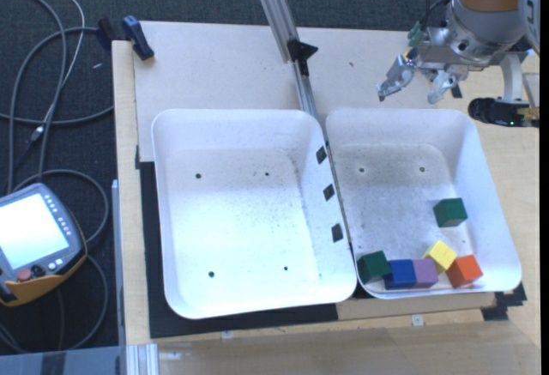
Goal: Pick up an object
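Several small blocks lie in the right bin (480, 159). A dark green block (449, 212) sits alone near the right wall. Along the front wall lie another green block (373, 265), a blue block (400, 272), a purple block (425, 271), a yellow block (441, 255) and an orange block (464, 270). My gripper (418, 88) hangs open above the back rim of the right bin, with nothing between its fingers, well away from the blocks.
The left bin (171, 150) stands beside the right one. A slanted metal rail (274, 4) runs down to the gap between the bins. A blue clamp (137, 36) sits at the bench's back left corner. A teach pendant (34, 240) lies off the bench at left.
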Tool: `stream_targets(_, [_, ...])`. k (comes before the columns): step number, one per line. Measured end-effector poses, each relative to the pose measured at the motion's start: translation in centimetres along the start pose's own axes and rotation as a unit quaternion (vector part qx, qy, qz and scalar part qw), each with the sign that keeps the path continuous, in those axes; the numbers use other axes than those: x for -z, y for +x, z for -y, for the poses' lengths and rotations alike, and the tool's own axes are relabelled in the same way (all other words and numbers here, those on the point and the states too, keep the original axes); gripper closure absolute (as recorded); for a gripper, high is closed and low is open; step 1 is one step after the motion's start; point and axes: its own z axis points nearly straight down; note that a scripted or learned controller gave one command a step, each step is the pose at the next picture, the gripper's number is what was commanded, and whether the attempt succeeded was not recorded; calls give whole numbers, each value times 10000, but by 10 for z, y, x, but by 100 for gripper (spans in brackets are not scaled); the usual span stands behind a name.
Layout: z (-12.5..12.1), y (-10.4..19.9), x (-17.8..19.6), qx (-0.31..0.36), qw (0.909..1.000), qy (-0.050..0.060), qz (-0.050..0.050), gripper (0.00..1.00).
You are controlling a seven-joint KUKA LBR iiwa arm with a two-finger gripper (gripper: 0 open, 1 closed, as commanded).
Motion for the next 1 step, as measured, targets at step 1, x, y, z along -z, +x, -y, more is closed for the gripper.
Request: stream_targets(1, [-16, -19, -154, -9, 10000, 32, -5, 0])
